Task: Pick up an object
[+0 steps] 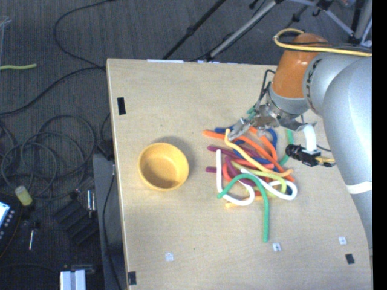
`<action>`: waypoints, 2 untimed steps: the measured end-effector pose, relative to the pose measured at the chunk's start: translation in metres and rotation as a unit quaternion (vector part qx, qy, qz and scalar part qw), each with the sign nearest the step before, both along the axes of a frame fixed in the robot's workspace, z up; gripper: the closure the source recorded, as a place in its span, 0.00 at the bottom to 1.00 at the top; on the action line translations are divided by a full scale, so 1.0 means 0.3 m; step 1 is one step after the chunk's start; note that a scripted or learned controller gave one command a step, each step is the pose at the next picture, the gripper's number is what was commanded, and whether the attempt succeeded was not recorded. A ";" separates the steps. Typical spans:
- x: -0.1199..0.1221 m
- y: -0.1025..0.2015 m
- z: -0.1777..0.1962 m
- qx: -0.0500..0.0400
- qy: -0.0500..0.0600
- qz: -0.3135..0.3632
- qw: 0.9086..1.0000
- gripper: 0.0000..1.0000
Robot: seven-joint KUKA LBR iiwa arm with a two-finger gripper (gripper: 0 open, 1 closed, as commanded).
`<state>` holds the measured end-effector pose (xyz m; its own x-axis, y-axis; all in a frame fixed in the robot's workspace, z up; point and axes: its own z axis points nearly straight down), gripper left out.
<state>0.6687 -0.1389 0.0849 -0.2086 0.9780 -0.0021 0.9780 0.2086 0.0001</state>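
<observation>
Nearest to the camera is the bare lower part of the wooden bench top [199, 246], and just above it ends a long green strand [265, 213] that points down out of a pile of coloured strands [254, 165]. This pile is the thing to pick from. It lies on the right half of the bench, well apart from a yellow bowl [163, 166] on the left.

From the right reaches the grey arm [344, 113] with its orange band [291, 71]. The gripper [248, 124] is low over the upper edge of the pile, touching or almost touching the orange and yellow strands there. How wide the pincer stands, and whether any strand sits inside it, I cannot tell; the metal parts are small and mixed with the colours behind.

I judge the strands to be light, soft and bendable, like rubber or foam cords. They will not break, but they are tangled, so one may drag its neighbours or slip out. A good place to hold is a raised loop near the top of the pile, for example the white loop [242, 192] or the yellow strand [257, 162], rather than a flat end.
</observation>
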 end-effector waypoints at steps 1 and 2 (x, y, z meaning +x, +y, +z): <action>0.000 0.004 0.028 0.001 0.000 0.000 1.000 1.00; -0.003 0.255 0.328 0.001 0.001 0.021 1.000 1.00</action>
